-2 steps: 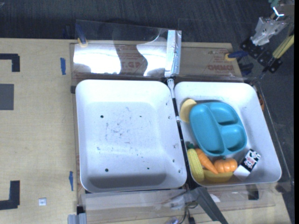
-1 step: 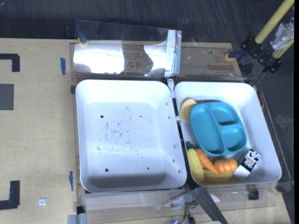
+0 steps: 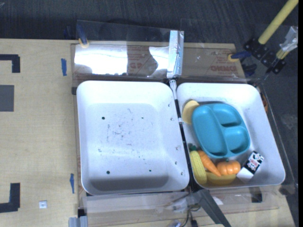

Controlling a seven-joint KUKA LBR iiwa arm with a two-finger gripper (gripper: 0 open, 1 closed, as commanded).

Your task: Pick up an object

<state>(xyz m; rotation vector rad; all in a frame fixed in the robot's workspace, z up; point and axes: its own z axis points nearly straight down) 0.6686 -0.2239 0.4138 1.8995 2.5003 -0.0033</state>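
Plainly, whether the gripper is wide or narrow cannot be told from this view.

All the things that could be picked up lie in the right bin (image 3: 270, 126). A blue plate (image 3: 220, 129) with compartments fills most of its middle, tilted a little. A pale yellow piece (image 3: 188, 110) pokes out from under the plate's upper left edge, near the wall between the two bins. Along the bin's near side, a corn cob (image 3: 198, 167) lies against the left wall. A carrot (image 3: 208, 162) sits just beside it, and an orange piece (image 3: 230, 167) touches the plate's lower rim. A yellow thing (image 3: 220, 178) lies under these; what it is I cannot tell. A small black-and-white item (image 3: 253, 163) rests at the plate's lower right corner.

The left bin (image 3: 125, 136) shows a scuffed white floor with dark specks. Behind both bins stands a clear panel (image 3: 128, 56). A yellow rod (image 3: 281, 13) slants across the top right corner above black clamps (image 3: 260, 48). The wooden bench (image 3: 33, 126) spreads to the left.
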